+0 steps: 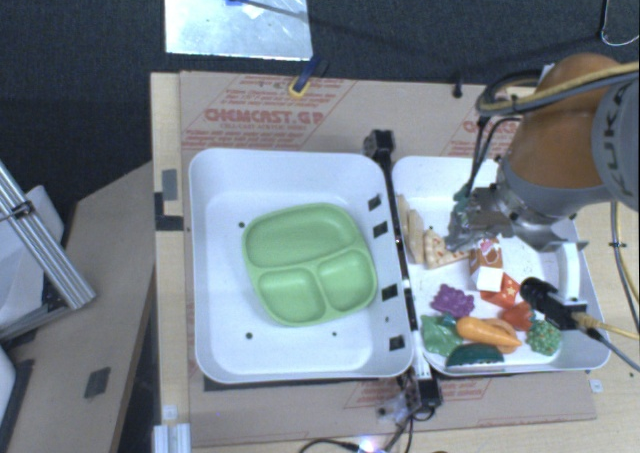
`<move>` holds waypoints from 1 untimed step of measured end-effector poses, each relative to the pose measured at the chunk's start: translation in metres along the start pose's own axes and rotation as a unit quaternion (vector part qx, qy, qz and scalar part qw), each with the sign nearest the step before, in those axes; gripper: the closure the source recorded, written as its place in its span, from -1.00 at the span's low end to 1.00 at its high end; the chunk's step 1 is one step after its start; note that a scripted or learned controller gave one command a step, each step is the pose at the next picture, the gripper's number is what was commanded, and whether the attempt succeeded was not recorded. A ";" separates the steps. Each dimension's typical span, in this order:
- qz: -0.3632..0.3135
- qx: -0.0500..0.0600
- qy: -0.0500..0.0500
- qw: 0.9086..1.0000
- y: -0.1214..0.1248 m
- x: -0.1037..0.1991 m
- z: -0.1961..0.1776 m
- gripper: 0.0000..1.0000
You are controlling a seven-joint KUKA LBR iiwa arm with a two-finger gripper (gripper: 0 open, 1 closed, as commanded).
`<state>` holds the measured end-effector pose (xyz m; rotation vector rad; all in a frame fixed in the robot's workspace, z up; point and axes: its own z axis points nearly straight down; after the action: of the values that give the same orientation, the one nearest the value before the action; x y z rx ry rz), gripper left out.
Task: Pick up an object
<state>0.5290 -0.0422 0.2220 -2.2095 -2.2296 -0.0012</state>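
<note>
Pick not done, by the look of it: the gripper [466,231] hangs low in the right bin [420,176] over a tan wedge-shaped piece [437,249]; nothing seen lifted. Fingers: cannot tell if open or closed. Toy food lies clustered below: knobbly purple grapes [452,299], smooth orange carrot [487,330], a red-and-white block [489,278]. Left bin [215,241] carries a matte green divided plate [309,263], rounded corners

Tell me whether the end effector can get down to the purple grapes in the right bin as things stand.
Probably yes. The purple grapes lie uncovered, with nothing stacked on them, and the end effector hovers over the same bin, close above them in the view. The orange carrot sits close alongside, so a grasp could nudge it.
</note>
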 end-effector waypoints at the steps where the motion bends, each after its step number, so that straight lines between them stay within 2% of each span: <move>1: 0.004 -0.002 -0.001 1.000 -0.004 -0.009 -0.013 1.00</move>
<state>0.5252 -0.0508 0.2350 -2.2217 -2.2244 -0.0033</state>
